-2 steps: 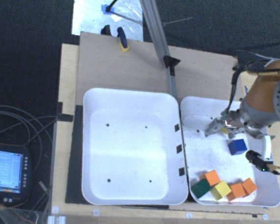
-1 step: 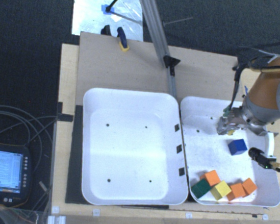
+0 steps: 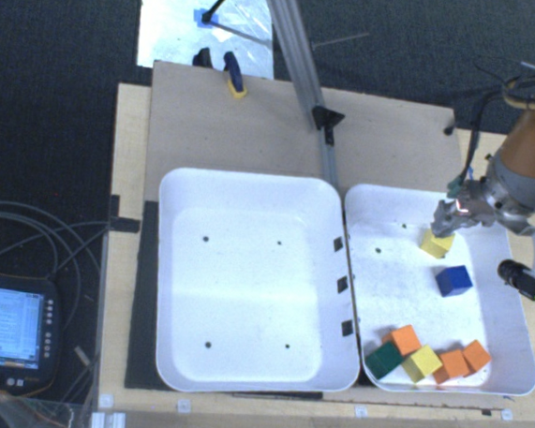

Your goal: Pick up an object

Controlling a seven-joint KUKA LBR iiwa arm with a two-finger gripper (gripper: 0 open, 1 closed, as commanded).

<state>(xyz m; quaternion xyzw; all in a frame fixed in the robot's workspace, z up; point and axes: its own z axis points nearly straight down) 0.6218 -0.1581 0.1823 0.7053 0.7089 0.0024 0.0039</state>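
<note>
A small yellow cube [image 3: 437, 243] lies in the upper part of the right bin [image 3: 511, 326]. My gripper [image 3: 448, 222] hangs right over it, its tip at the cube's top edge; whether it touches the cube is unclear. A blue cube [image 3: 453, 280] rests a little below and to the right of the yellow one. At the bin's front lies a cluster: an orange cube [image 3: 406, 339], a green cube [image 3: 383, 360], a second yellow cube [image 3: 422, 363] and two more orange cubes [image 3: 453, 364] [image 3: 476, 355].
The left bin [image 3: 242, 281] sits beside the right one, their rims joined by black clips [image 3: 343, 283]. A slanted metal pole [image 3: 301, 56] crosses the bench's back. A teach pendant [image 3: 7, 329] with cables lies off the bench at the left.
</note>
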